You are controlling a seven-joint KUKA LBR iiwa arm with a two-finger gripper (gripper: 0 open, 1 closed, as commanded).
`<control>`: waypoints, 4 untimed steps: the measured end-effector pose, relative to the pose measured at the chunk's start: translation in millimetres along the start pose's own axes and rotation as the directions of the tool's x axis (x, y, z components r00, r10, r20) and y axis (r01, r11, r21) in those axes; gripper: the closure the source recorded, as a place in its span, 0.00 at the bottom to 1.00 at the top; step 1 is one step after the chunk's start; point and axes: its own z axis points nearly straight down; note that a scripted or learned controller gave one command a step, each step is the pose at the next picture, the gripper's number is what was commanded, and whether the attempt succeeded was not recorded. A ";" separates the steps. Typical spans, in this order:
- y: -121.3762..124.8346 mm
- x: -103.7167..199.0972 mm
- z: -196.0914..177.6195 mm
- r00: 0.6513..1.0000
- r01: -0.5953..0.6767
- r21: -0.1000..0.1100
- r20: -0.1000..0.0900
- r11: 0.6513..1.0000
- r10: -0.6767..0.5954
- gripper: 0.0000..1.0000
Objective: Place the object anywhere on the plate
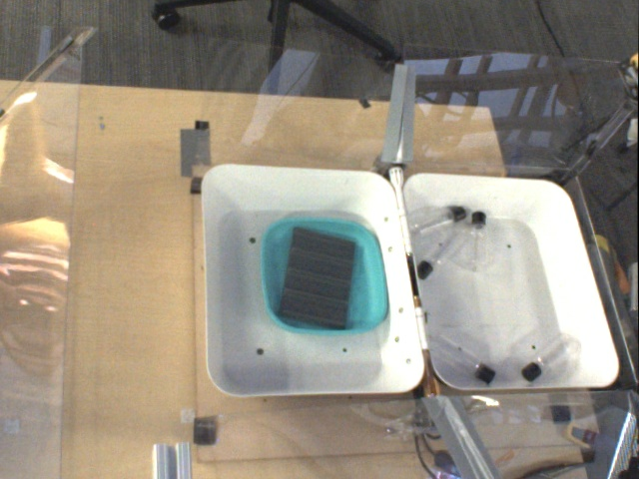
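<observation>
A dark grey ribbed block [319, 276] lies flat on a teal plate [372, 292] in the left white bin [225, 297]. The block covers most of the plate's middle, slightly tilted, with teal rim showing all around it.
The right white bin [559, 267] holds a clear plastic frame with several small black feet [484, 373]. A metal bar [397, 118] runs back from the joint between the bins. Office chair legs [280, 8] stand on the carpet beyond the wooden bench.
</observation>
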 end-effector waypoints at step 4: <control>7.1 37.2 -0.3 1.000 0.002 0.000 0.000 1.000 -0.002 0.00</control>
